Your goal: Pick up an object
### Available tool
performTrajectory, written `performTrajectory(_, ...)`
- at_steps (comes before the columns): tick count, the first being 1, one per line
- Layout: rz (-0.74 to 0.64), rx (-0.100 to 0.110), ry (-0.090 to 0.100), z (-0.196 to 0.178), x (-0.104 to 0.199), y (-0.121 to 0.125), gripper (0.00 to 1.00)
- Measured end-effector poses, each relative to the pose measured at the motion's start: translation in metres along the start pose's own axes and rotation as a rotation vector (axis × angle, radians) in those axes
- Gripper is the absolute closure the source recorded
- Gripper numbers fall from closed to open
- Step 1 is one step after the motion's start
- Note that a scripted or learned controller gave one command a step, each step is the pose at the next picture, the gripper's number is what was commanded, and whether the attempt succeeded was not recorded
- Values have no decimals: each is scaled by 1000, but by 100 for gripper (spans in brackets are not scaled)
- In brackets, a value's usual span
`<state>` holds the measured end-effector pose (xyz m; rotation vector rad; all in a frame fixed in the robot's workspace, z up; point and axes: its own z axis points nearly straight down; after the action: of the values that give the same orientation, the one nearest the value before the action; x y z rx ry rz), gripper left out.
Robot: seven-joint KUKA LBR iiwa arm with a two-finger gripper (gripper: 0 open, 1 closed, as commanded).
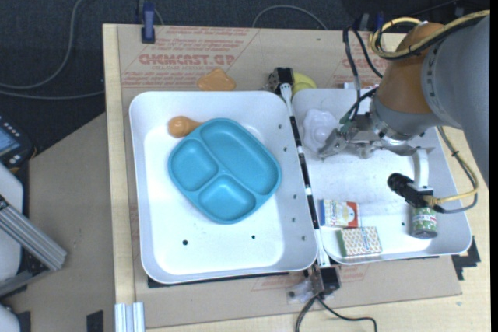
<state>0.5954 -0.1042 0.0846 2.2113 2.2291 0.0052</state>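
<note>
My gripper (333, 145) hangs low over the back left part of the right bin (373, 183). It points left, toward a crumpled clear plastic thing (317, 124) that lies just up and left of its tip. I see nothing between its fingertips. Nearer the front of the same bin lie a small white packet with red and blue print (340, 212) and a checked pale box (359, 242). A small greenish jar with a dark lid (424, 224) stands at the front right.
The left bin (156, 229) holds a blue divided plate (224, 169) with a small orange ball (183, 126) at its back left rim. On the bench behind the bins lie an orange lump (216, 79) and a yellow thing (303, 82).
</note>
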Motion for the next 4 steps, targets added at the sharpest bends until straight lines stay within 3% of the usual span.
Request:
performTrajectory(1,7,-1,-4,0,-30,27,0)
performTrajectory(2,5,-3,-4,0,-34,69,0)
performTrajectory(3,17,9,-2,0,-97,-20,0)
performTrajectory(4,2,-4,-2,-1,-54,51,0)
